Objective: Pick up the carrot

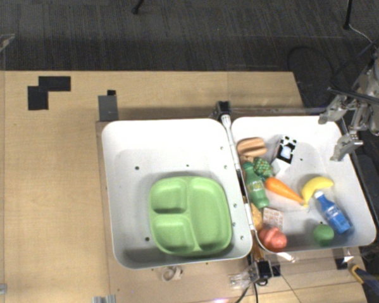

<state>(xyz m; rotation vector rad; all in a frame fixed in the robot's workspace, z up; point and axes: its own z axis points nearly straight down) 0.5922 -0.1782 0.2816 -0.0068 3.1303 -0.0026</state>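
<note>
Tool (348, 139), finger state indiscernible, over right bin (362, 189) edge; risk: carrot (284, 189) crowded by banana (317, 186) and green bottle (255, 190), inviting misgrasp.

Light falls evenly from above, bright on the bench (46, 206) and brightest on the two white bins, whose floors look nearly washed out. The left bin (124, 183) carries a soft grey shadow along its near wall, beneath the green divided plate (189, 212). The dark carpet (170, 28) at the top stays dim. Focus is soft throughout, small things look grainy, and a faint purple glare sits at the bottom edge.
</note>
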